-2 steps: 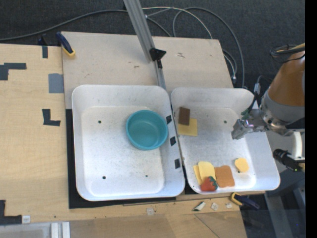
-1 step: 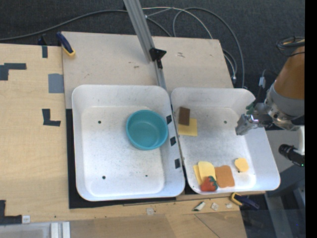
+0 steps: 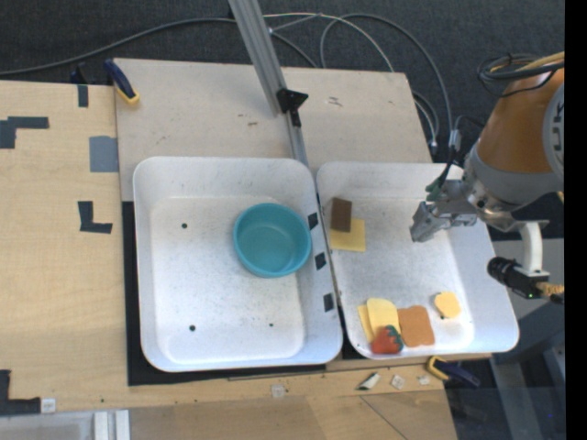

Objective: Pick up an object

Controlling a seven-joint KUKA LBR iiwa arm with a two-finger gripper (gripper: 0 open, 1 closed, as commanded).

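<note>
- We can't tell the jaw state of the gripper (image 3: pixel 429 226); it's too small and seen from above, and nothing shows in its grasp.
- It sits over bare floor in the right bin (image 3: pixel 477 273).
- Nearest candidates, to its left in view: brown block (image 3: pixel 341 213) touching the yellow square (image 3: pixel 348 236), long axis running up-down.
- Others toward the near rim: orange piece (image 3: pixel 447 304), tan slab (image 3: pixel 415 325), red item (image 3: pixel 387 341).
- Blue bowl (image 3: pixel 271 238) is in the left bin (image 3: pixel 160 246), well apart.
- We read no labels.

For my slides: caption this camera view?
Gripper hovers above the right bin of toy food; blue bowl sits in the left bin.
</note>
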